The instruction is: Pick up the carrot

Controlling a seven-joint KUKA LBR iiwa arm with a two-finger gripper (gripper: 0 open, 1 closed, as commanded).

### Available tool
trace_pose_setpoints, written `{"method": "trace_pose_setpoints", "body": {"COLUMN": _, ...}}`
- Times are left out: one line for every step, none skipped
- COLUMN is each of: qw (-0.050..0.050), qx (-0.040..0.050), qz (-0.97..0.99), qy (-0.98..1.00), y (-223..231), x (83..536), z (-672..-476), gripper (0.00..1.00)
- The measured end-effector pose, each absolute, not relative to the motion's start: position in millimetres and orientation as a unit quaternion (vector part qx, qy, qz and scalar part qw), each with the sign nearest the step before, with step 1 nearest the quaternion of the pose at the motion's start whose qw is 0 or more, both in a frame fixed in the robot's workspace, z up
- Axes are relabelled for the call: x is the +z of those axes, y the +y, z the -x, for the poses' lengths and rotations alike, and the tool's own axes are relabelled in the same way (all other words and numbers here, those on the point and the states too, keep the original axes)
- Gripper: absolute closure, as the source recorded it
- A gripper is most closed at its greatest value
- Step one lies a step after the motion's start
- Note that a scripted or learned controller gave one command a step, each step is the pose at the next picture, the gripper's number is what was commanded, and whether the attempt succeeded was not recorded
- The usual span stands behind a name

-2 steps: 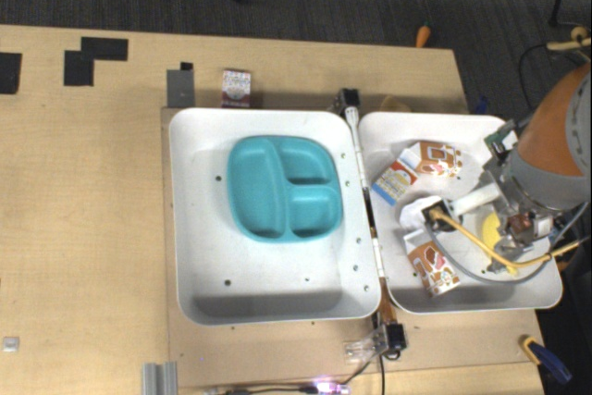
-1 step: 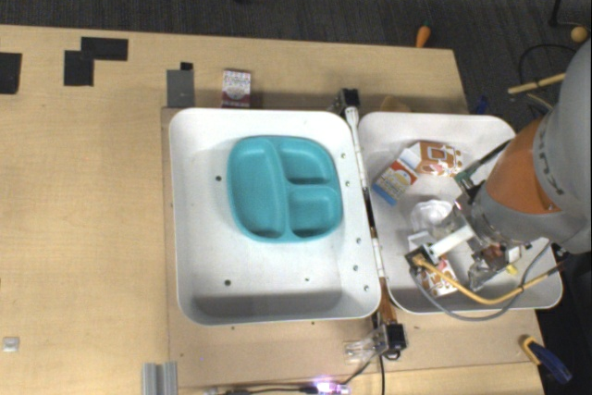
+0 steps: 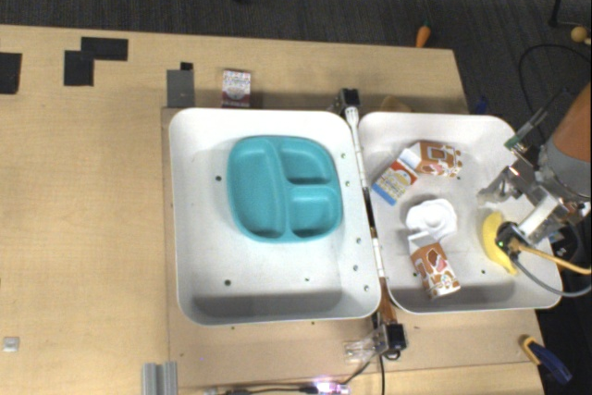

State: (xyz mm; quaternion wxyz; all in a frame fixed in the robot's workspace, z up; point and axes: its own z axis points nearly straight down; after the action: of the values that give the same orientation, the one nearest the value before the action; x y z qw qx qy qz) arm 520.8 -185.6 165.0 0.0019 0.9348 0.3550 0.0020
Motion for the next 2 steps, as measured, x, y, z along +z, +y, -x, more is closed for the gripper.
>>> {"method": "trace_pose_setpoints", "body": {"qw": 0.001, "qx": 0.0025, "qz": -0.933, "qy": 0.360, "y": -183, "x": 175, "z": -523.1, "gripper": 1.00}}
{"method": "trace_pose_setpoints", "body": {"qw": -0.001, "qx": -0.0004, "qz": -0.976, "qy": 0.220, "y": -198, "x": 181, "z": -487.5, "gripper": 1.00}}
